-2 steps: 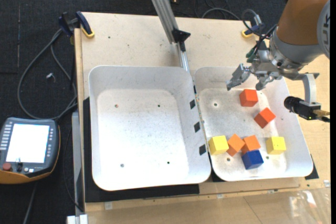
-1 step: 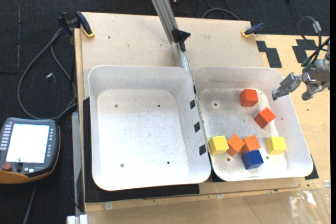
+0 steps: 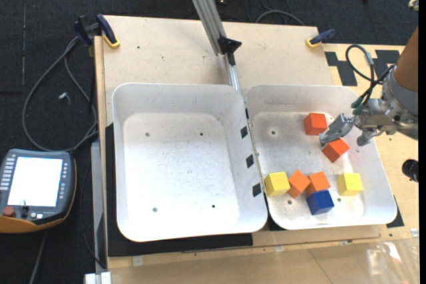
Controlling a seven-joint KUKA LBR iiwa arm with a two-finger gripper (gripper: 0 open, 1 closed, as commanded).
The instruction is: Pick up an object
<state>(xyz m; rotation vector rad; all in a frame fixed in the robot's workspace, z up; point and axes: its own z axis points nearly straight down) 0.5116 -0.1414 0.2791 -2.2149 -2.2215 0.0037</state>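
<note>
No text, label, brand name or number can be read anywhere. The teach pendant (image 3: 34, 191), which lies on the floor beyond the left edge of the bench (image 3: 200, 53), shows a bright blank screen, and its buttons are too small to read. Black-and-white patterned markers (image 3: 365, 65) lie at the right rear corner of the bench, but they carry no letters that I can make out.
</note>
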